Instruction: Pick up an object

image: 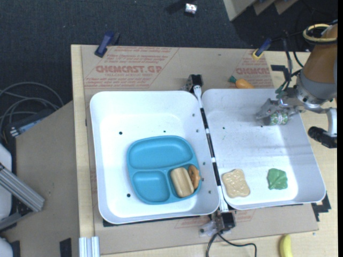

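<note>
Low over the upper right of the right bin (300, 159), near its far rim, the gripper (274, 113); something small and greenish (281, 119) just at its tip, too blurred to name, and whether clasped or merely beside it cannot be told. Well apart, at the lower right of the frame: a green leafy piece (277, 179) and a tan cracker-like piece (236, 183). In the left bin (107, 143), a blue divided tray (155, 157) with a bread roll (184, 181) in its lower right compartment. Likely risks: a glancing close that only nudges the small item against the rim, or a slip on lifting, given so little to pinch. Printed in red on the board (80, 116) under the bins: "CHEMCAST GP", with smaller lines unreadable
</note>
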`<state>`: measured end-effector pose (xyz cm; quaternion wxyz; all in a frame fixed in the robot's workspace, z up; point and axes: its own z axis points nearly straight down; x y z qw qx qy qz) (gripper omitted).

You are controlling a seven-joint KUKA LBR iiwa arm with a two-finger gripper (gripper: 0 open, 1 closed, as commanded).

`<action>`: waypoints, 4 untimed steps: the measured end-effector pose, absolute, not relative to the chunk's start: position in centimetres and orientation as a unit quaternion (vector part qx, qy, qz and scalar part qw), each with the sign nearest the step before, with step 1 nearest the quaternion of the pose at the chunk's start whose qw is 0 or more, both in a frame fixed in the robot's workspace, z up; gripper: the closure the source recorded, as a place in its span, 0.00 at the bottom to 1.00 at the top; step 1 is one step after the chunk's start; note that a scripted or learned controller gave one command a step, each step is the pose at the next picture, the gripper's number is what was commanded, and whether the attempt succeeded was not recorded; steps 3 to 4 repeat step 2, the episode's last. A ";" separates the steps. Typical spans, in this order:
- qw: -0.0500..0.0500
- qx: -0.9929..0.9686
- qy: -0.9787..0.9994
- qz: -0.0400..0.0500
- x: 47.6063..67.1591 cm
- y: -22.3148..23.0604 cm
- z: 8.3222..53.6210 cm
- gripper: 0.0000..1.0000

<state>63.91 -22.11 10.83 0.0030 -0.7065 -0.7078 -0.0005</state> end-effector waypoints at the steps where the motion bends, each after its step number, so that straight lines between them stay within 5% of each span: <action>1: 0.001 -0.707 -0.707 0.000 63.5 -20.6 8.4 0.00; 2: 0.000 -0.707 -0.707 0.000 63.6 -20.7 9.5 1.00; 4: 0.000 -0.707 -0.707 0.000 63.6 -20.7 9.5 1.00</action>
